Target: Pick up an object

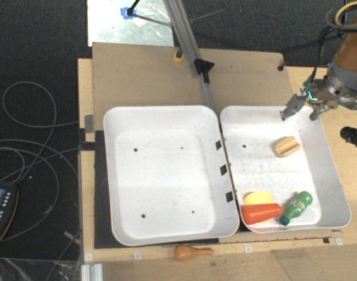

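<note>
The nearest candidate for picking is the tan block (287,146), a short, stubby cylinder that looks like smooth wood or foam, lying on its side in the upper part of the right bin (328,157), well apart from anything else. That isolation makes it the sensible choice: the end effector (303,106) hangs above the bin's far rim, just up and to the right of the block, its two fingers spread apart and holding nothing. To do this step well, I would bring it down over the block's middle with the fingers straddling the short axis, so the pads meet the curved flanks squarely and the piece does not roll away.

The other pieces crowd the bin's near corner. A yellow rounded piece (257,198) touches an orange carrot-shaped toy (261,213), and a green bottle (296,206) lies tilted just beside the carrot's end. All look like glossy hard plastic, likely slippery, and their closeness leaves little room for fingers.

The left bin (117,157) is a shallow white tray with rounded corners and a few small dark dots on its floor. On the brown cardboard-covered surface (143,75), just in front of the bins, lies a small orange-brown pear-shaped thing (192,252).
</note>
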